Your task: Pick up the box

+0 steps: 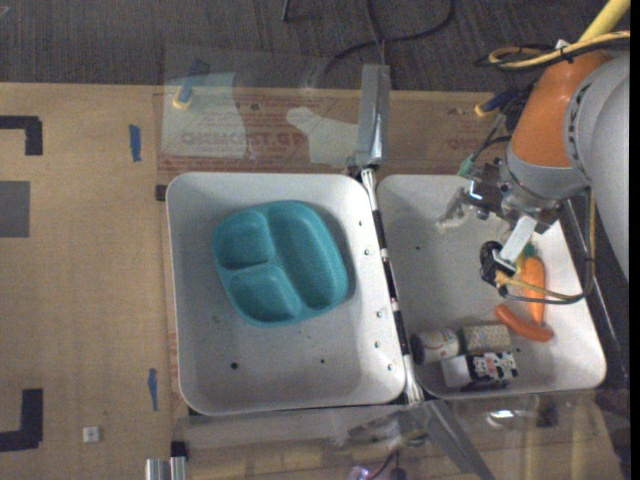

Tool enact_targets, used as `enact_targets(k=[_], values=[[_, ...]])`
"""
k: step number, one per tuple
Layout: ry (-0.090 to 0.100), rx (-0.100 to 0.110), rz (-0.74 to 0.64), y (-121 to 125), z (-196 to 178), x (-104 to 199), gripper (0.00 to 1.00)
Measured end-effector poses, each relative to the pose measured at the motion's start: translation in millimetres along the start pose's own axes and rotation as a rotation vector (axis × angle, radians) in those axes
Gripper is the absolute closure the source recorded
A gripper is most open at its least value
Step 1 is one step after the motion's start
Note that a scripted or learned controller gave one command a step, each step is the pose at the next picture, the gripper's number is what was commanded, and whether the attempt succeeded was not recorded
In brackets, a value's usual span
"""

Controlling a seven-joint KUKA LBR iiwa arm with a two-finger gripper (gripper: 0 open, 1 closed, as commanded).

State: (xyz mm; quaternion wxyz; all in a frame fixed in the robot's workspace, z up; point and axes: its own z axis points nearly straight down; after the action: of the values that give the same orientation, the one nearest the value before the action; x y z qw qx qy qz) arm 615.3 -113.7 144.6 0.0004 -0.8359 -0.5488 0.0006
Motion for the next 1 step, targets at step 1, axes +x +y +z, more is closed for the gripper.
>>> enact_targets(k=[1], values=[[0.0, 0.0, -0.077, 36.9, 52.4, -38.3, 0.0]])
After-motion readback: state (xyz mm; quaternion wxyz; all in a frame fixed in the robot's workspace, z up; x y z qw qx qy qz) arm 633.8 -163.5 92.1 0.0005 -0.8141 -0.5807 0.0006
